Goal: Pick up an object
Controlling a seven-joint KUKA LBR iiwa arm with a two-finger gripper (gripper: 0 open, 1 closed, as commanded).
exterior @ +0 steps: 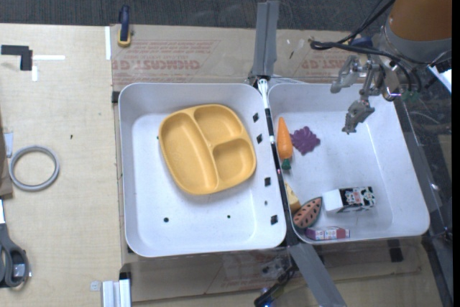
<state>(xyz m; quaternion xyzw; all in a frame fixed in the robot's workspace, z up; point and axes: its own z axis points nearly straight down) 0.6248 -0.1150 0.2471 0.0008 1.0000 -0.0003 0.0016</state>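
White bins sit side by side on the bench [57, 83]. We see a yellow divided plate [207, 148] in the left bin [136, 219]. The right bin [402, 176] holds a carrot [284, 138] against its left wall, a purple piece [305, 140] just beside it, a small carton [349, 198], a pink packet [327, 233] and a speckled slice [307, 211] near the front. We see the hand [357, 113] above the bin's rear, apart from every object; whether it is spread we cannot tell.

hand [357, 111] above right bin [402, 176] | carrot [284, 138] | yellow plate [207, 148]
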